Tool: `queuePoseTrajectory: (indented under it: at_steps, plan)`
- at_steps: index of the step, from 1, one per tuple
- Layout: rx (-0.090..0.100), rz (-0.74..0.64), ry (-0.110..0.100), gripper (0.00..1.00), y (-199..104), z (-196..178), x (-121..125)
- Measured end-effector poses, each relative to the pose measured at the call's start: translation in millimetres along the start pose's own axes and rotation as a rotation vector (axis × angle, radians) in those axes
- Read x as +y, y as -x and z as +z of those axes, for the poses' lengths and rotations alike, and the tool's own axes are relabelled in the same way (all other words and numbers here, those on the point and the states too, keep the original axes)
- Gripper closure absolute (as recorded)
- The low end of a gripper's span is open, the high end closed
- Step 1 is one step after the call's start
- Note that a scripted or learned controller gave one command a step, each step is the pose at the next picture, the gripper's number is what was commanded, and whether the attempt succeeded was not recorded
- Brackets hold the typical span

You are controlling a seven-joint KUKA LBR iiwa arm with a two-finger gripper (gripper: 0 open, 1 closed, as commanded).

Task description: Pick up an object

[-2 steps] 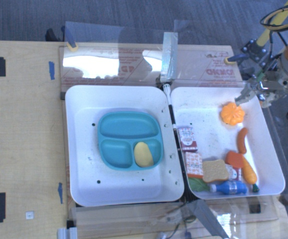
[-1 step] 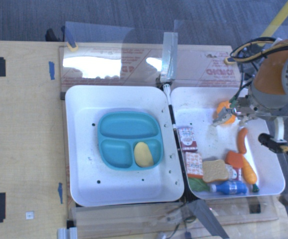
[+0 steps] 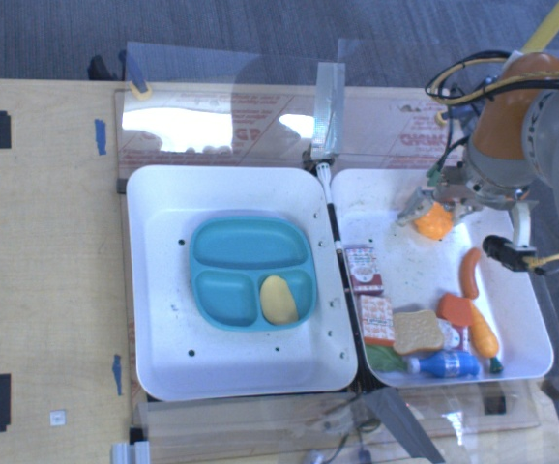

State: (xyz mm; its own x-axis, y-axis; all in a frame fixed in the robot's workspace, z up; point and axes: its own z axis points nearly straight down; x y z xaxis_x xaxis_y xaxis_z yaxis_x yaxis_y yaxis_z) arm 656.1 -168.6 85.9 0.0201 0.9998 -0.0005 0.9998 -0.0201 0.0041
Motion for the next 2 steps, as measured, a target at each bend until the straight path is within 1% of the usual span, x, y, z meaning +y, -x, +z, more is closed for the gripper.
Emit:
queuePoseTrajectory:
  at_steps: [1, 2]
  plan:
    - [-0.003, -0.002, 0.006, 1.0, 0, -13, 2]
    - [0.002, 0.064, 0.011, 1.0, -72, -115, 14]
